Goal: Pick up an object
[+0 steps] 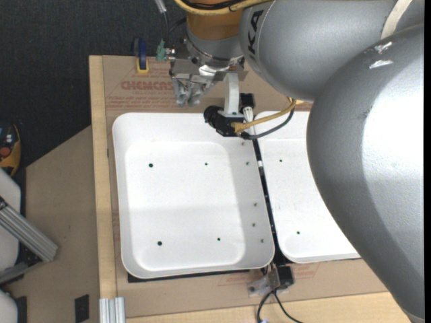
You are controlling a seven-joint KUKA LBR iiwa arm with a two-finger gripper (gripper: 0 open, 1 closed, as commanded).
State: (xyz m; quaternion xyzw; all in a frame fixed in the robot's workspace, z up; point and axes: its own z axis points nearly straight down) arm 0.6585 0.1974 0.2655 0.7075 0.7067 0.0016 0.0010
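Left bin: nothing is lying on its white floor that I can pick out. Gripper is hanging above the far rim, over the cardboard; cannot tell from here how it is set, nothing visibly held. Right bin: the arm is covering much of it. Object not located. Judgement: search/approach step; the next move calls for finding a target.

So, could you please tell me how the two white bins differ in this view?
The left bin shows whole, rim to rim; the right bin is largely covered by the grey arm. A shadow falls across the left bin's far half, while the right bin's visible part looks evenly lit. Both are shallow and white, with small dark dots.
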